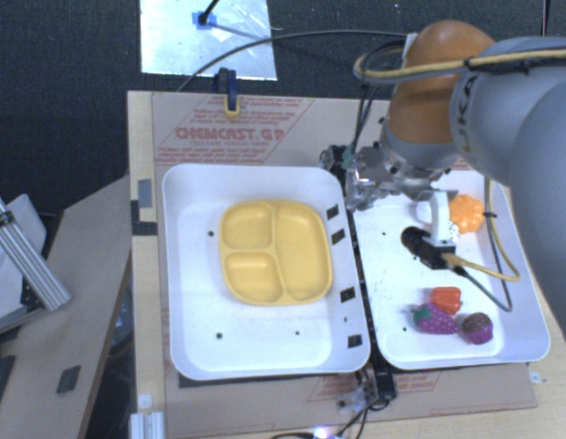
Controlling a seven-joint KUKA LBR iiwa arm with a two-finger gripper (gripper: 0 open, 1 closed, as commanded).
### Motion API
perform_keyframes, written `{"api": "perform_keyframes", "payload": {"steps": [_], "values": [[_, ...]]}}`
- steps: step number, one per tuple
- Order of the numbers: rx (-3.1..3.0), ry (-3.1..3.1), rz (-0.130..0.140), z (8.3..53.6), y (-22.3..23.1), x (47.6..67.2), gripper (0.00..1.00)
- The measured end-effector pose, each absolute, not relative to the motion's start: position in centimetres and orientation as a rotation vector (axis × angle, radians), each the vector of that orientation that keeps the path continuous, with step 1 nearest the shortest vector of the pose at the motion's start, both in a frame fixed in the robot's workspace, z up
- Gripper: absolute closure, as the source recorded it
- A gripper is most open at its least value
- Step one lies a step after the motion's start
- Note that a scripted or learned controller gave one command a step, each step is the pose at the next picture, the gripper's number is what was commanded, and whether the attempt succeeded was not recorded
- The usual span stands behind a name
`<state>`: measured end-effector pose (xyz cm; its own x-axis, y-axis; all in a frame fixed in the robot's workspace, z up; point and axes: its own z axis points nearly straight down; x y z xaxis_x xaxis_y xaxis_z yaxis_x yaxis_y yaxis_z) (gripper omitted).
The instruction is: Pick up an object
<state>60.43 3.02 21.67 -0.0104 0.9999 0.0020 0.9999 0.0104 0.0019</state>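
Four small toy foods lie in the white bin (520, 337) on the view's right. An orange fruit (467, 212) sits near the far side, partly behind the robot's hardware. Well apart from it, three cluster at the near side: a red pepper (445, 298), a purple bunch of grapes (433, 320) just beside it, and a dark plum-coloured piece (476, 327) touching the grapes. The bunch of grapes lies with its long axis running across the view, left to right. The gripper (359, 188) hangs over the far end of the seam between the two bins, clear of all four toys; whether it is clenched or released cannot be told.

One yellow three-compartment plate (273, 250) rests in the middle of the other bin (186, 337). Both bins sit on a brown board (237, 131) printed with red lettering, with one blue clamp (229, 85) at its far edge. A tan bench (90, 273) carries it. Beyond lies dark, speckled flooring with one shiny foil sheet (205, 26).
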Motion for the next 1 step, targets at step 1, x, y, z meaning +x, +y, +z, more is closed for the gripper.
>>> {"api": "perform_keyframes", "payload": {"steps": [1], "values": [[-2.21, -2.233, -0.004, 21.01, 8.48, 60.96, 1.0]]}}
